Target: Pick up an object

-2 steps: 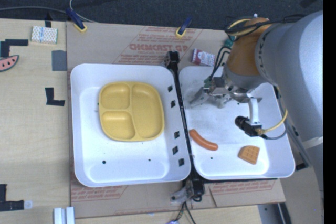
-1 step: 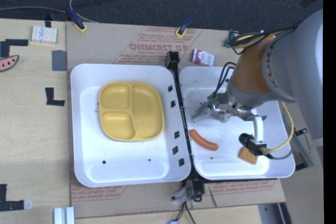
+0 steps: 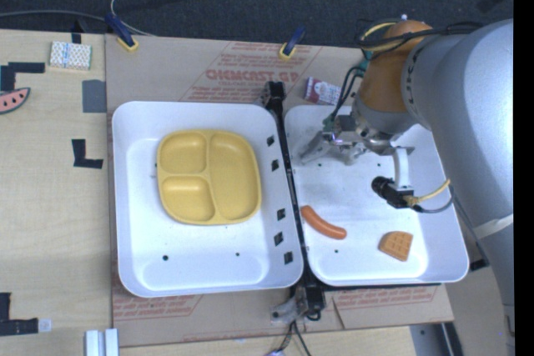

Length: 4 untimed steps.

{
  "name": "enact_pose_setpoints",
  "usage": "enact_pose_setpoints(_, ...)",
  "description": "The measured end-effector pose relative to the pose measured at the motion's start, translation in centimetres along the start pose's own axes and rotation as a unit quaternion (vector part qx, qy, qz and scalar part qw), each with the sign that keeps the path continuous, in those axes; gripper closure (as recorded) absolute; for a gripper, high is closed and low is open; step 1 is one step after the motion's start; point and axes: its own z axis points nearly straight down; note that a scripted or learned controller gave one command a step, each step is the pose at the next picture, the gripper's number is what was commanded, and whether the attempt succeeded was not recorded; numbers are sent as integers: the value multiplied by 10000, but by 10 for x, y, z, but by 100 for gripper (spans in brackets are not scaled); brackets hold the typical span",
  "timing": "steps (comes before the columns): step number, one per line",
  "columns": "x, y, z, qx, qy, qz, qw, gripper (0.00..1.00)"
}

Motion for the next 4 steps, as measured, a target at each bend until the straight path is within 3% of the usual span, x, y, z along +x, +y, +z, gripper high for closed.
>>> enact_pose_setpoints(1, 0, 0, -10, 5, 4, 0, 10000, 100)
enact_pose_setpoints(2, 0, 0, -9, 4, 4, 0, 10000, 0)
enact_pose_setpoints(3, -2, -35, -1, 4, -2, 1, 10000, 0)
enact_pose_setpoints(4, -3, -35, -10, 0, -5, 3, 10000, 100)
